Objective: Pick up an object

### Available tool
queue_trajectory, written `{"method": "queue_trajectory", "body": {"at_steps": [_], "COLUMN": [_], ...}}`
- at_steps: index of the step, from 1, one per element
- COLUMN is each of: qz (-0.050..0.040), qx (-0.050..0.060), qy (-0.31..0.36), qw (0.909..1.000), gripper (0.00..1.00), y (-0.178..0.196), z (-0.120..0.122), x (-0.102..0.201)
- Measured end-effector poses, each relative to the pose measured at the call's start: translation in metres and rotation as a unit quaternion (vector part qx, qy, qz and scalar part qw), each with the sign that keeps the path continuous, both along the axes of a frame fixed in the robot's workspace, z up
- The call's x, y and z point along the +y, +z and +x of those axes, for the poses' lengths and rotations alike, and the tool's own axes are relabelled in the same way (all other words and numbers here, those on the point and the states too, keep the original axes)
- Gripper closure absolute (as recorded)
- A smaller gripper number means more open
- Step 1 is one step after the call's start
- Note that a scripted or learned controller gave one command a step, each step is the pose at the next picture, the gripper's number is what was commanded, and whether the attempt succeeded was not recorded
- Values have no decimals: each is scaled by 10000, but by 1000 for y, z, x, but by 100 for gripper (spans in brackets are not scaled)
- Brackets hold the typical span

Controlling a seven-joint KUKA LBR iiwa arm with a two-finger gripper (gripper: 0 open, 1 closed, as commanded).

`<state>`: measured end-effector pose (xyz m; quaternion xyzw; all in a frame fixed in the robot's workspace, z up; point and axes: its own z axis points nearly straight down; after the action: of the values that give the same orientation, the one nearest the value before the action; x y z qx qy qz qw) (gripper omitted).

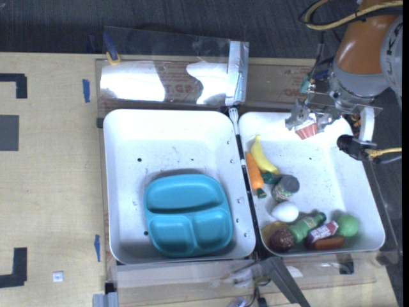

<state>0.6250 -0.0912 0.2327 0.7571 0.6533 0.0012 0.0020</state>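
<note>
My gripper hangs over the back edge of the right bin, below the arm's orange band. A small red and white object sits between its fingers, lifted off the bin floor. Lower in the same bin lie a yellow banana, an orange carrot, a grey can, a white egg, a green bottle, a dark brown round item and a green ball.
The left bin holds a teal compartment tray at its front. A clear plastic sheet stands behind the left bin. Yellow cables loop above the arm. Wooden bench surface extends left.
</note>
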Motion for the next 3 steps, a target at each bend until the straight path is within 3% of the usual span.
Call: {"method": "queue_trajectory", "body": {"at_steps": [1,2,3], "qz": [11,10,11], "qx": [41,36,70], "qy": [702,701,1185], "qw": [9975,9975,9929], "gripper": [100,0,0], "y": [-25,-24,-134], "z": [-28,-27,-12], "x": [28,28,-40]}}
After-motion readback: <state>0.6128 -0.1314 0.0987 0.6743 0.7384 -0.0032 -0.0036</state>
